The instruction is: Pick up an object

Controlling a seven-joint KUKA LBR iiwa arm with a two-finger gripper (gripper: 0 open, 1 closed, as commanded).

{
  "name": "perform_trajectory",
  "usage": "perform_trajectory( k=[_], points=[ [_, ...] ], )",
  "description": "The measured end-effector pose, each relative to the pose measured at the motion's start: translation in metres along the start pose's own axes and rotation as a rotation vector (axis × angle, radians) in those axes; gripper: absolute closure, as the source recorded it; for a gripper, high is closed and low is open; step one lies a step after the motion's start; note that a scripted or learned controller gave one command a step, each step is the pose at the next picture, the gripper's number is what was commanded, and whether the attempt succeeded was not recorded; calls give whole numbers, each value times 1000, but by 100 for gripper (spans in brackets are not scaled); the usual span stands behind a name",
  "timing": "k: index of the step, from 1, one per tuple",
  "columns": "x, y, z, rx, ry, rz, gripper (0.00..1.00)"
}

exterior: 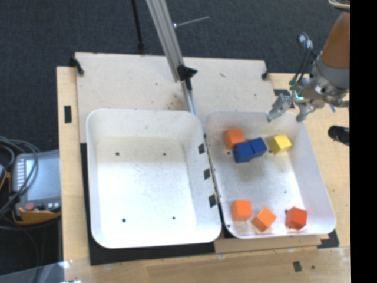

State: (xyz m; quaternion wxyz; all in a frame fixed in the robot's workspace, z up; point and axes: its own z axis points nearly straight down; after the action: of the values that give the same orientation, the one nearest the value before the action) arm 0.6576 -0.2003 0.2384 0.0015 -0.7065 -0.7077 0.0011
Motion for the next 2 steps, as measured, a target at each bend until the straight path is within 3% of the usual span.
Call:
perform_trajectory(
  k=[1, 2],
  points=[
    [-1, 1, -3, -4, -4, -3, 0],
    [-3, 1, 38, -1, -2, 0, 0]
  ],
)
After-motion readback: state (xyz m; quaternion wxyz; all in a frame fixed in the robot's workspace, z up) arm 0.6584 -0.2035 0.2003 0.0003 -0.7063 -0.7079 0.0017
